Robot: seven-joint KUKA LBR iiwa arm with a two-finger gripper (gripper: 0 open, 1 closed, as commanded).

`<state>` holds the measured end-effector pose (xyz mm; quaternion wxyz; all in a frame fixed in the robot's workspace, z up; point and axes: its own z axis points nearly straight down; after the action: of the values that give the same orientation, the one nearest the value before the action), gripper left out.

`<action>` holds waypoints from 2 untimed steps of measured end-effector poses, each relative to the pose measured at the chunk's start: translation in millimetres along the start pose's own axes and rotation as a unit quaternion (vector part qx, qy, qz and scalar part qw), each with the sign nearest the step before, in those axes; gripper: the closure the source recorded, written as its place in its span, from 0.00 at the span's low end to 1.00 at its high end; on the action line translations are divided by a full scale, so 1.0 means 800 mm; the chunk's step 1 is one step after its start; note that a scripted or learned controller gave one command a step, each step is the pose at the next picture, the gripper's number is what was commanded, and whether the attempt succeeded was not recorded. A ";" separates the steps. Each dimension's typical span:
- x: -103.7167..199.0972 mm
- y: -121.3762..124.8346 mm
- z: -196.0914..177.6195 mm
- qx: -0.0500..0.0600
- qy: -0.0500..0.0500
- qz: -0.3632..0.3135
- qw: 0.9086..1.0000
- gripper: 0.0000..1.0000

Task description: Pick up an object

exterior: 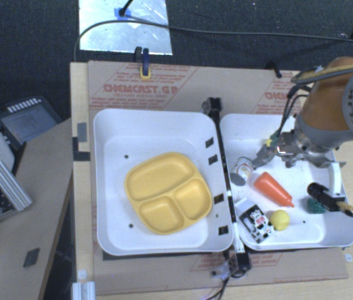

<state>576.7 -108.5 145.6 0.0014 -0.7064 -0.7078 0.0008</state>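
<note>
A single fixed camera looks down on the bench [132, 80] from above at a slant, far enough off to take in both white bins whole, with dark floor beyond. The left bin [107, 186] lies near the frame's centre; the right bin [335, 230] sits toward the right edge. The far side of the bench falls toward the top of the frame, the near side toward the bottom. The arm [332, 111] enters from the right, over the right bin. At the left edge the view also catches part of a neighbouring table [39, 199].
</note>
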 end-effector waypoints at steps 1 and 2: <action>0.004 0.014 0.049 -0.005 0.000 -0.001 1.000 0.00; 0.002 0.013 0.053 -0.006 -0.002 0.001 1.000 0.00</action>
<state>587.3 -106.6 103.2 -0.0043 -0.7071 -0.7071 -0.0022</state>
